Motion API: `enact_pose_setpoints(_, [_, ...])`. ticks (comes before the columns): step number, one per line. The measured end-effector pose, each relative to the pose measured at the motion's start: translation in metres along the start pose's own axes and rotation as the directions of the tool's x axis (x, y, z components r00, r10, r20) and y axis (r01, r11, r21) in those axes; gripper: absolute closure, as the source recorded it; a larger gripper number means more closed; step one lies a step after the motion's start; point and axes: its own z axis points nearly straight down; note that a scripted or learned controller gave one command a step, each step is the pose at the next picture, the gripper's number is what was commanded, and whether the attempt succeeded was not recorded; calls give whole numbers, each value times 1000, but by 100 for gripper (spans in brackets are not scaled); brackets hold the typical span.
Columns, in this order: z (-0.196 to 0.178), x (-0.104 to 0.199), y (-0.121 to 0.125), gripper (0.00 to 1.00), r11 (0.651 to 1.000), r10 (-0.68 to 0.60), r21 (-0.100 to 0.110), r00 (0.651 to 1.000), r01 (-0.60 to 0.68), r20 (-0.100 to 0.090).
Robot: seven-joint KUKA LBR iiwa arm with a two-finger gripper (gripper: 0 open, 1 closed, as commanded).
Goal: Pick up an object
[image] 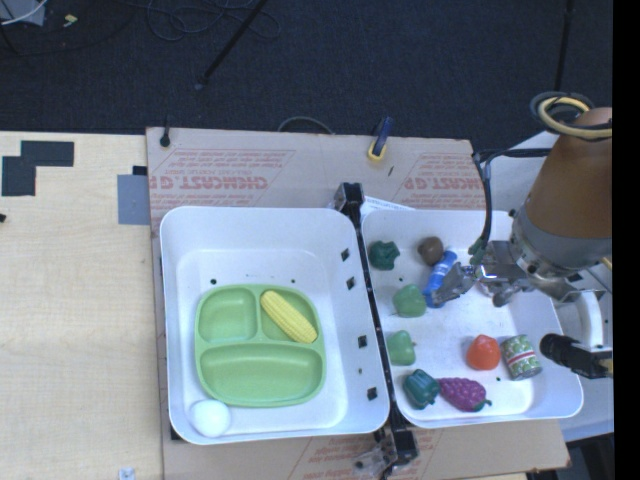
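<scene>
Wooden tabletop (70, 318) under two white bins, gripper (462, 280) low in right bin (560, 393), clamped on blue object (439, 279) (fingers either side), yellow corn (289, 316) on green tray (258, 368).

Dark blue carpet (330, 48) with loose black cables (200, 8) lies beyond the pale wooden tabletop (70, 318), under even light.

Fingers (452, 283) beside a blue object (438, 279) in the right bin (560, 398).
</scene>
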Motion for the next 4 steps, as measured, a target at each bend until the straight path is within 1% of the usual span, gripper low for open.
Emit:
enact_pose_setpoints(1, [-4, 0, 2, 0, 1000, -1, -9, 1000, 1, 1])
enact_pose_setpoints(2, [60, 4, 1, 0, 1000, -1, -3, 1000, 1, 0])
enact_pose_setpoints(4, [142, 12, 2, 0, 1000, 0, -8, 1000, 0, 1])
